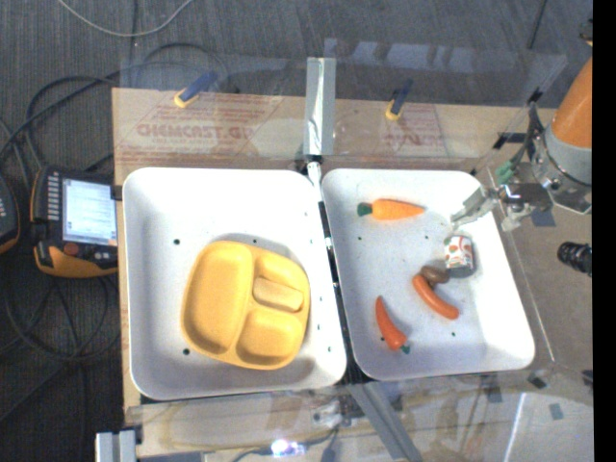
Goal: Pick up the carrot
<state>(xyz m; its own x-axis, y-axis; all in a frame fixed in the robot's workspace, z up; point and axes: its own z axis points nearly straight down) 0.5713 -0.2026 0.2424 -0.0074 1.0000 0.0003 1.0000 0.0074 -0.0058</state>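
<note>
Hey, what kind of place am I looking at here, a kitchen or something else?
Probably a robotics lab, not a kitchen. The carrot and other play food lie in a white bin on a bench, loose cables run over grey carpet, and a handheld control pendant rests beside the bench.

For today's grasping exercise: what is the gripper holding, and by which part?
Nothing. The two-finger gripper is apart from the orange carrot with a green stem, which lies in the right white bin.

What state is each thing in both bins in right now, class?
Orange plastic carrot with green top: lying flat, untouched.
Red toy chilli pepper: lying flat.
Orange-red toy sausage: lying flat.
Small red-and-white can: tipped over.
Yellow divided plastic tray: right way up.
</note>
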